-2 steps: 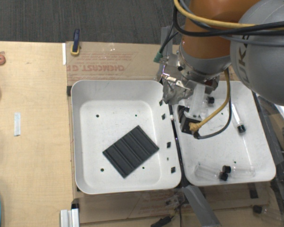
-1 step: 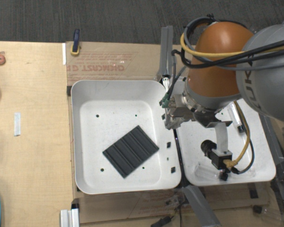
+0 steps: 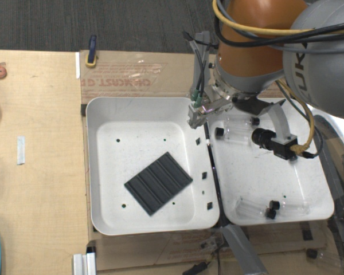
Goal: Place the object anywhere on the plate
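1. Clear plastic pieces with black caps: one (image 3: 258, 208) lies at the near edge of the right bin (image 3: 315, 202), well in front of the arm; likely the object to pick, though I cannot tell which.
2. Dark ribbed plate (image 3: 159, 183), tilted, rests flat in the left bin (image 3: 97, 171), near-left of the tool, bare top ready as target.
3. Second clear piece (image 3: 232, 132) sits just beside the tool, under the wrist.
4. Gripper (image 3: 198, 114) hangs over the bins' dividing rims; whether it is spread or closed, cannot tell; nothing seen held.
5. Cardboard sheet (image 3: 126, 76) behind, blue-yellow clamp (image 3: 92, 51) pinning it.
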Action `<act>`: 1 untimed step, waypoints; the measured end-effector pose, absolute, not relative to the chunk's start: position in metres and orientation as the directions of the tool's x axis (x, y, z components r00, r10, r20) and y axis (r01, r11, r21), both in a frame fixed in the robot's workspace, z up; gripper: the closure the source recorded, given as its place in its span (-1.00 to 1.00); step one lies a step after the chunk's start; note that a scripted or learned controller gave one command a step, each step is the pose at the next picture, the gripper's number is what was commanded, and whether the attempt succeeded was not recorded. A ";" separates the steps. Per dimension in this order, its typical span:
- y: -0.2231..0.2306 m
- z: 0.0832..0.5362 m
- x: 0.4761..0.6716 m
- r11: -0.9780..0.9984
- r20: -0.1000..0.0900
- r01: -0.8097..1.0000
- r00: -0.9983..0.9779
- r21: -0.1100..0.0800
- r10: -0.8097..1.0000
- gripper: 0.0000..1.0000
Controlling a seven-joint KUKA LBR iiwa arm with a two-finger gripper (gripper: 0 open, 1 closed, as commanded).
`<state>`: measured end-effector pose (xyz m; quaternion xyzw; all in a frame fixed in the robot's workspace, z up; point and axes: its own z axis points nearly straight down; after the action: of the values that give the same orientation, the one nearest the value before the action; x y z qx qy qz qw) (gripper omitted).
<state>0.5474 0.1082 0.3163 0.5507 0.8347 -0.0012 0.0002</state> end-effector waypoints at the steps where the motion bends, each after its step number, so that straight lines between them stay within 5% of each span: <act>1: 0.104 0.297 0.478 0.564 0.000 0.826 -0.564 -0.003 0.826 1.00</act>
<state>0.4779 0.1039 0.2970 0.4670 0.8842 -0.0013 -0.0006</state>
